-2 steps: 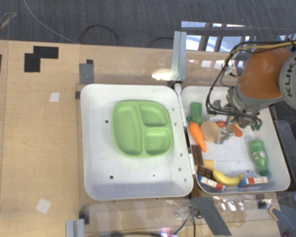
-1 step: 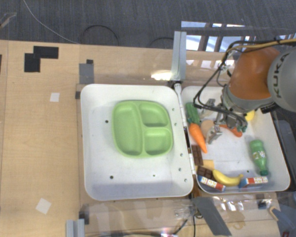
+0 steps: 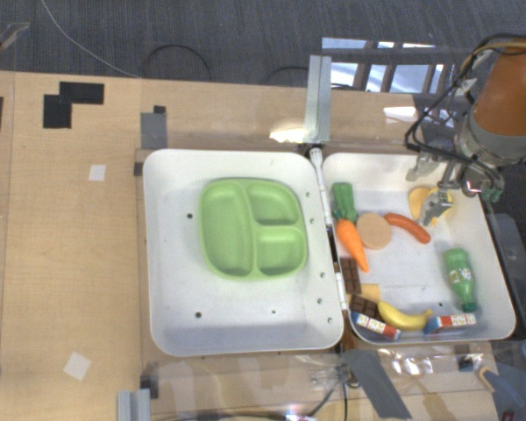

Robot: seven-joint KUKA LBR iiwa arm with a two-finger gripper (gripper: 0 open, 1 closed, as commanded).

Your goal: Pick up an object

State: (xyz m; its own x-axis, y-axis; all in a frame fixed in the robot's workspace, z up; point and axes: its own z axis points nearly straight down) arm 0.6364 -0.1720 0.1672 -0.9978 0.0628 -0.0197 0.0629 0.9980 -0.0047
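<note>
Hovering over the far part of the right bin point(image 3: 500, 270), the gripper point(image 3: 440, 202) hangs just above a yellow toy piece point(image 3: 420, 202); whether it is clenched or released cannot be told. Beside it lie a red sausage point(image 3: 408, 226), a tan disc point(image 3: 374, 232), a carrot point(image 3: 352, 244), a green bottle point(image 3: 460, 278) and a banana point(image 3: 401, 316). A green divided plate point(image 3: 250, 228) sits in the left bin point(image 3: 171, 261).

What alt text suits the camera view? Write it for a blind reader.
A grey and orange robot arm lowers its tool over the right bin, above a yellow item near a red sausage, carrot, banana and green bottle. The left bin holds a green divided plate.
</note>
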